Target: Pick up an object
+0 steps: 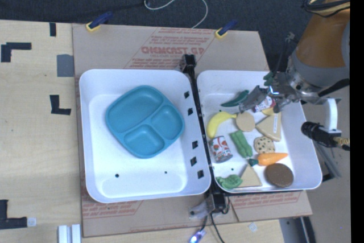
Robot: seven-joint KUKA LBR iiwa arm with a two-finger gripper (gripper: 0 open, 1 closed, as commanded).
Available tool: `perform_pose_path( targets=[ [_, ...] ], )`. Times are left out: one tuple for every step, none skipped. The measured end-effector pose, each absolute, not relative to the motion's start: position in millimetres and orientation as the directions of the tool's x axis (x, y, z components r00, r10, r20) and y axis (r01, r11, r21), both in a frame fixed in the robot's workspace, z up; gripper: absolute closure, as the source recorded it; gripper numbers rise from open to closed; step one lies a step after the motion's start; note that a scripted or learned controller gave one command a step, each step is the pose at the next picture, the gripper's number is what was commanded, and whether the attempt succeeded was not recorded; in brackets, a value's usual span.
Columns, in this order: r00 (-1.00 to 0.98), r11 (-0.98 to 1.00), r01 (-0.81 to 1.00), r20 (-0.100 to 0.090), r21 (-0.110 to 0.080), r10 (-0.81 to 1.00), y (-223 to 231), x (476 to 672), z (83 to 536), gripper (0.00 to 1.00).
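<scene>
Centrally, smooth three-compartment blue plate [144, 120]

Blue tray [145, 120] in left bin [91, 122]

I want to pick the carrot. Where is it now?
The carrot lies in the right bin, near its front, just above the brown round piece and below the cookie.
</scene>
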State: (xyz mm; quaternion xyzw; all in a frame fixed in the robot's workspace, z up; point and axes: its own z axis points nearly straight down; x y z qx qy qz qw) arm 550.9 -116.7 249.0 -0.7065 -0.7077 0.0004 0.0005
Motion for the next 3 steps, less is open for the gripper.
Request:
perform_pose_path(
  targets=[
    [-0.007,0.007,1.000,0.001,0.018,1.000,-54.7,499.3,457.0,0.00],
    [-0.002,0.002,1.000,-0.002,0.000,1.000,-56.8,500.0,456.9,1.00],
    [-0.014,0.014,1.000,0.003,0.009,1.000,58.7,499.9,539.6,1.00]
  ],
)
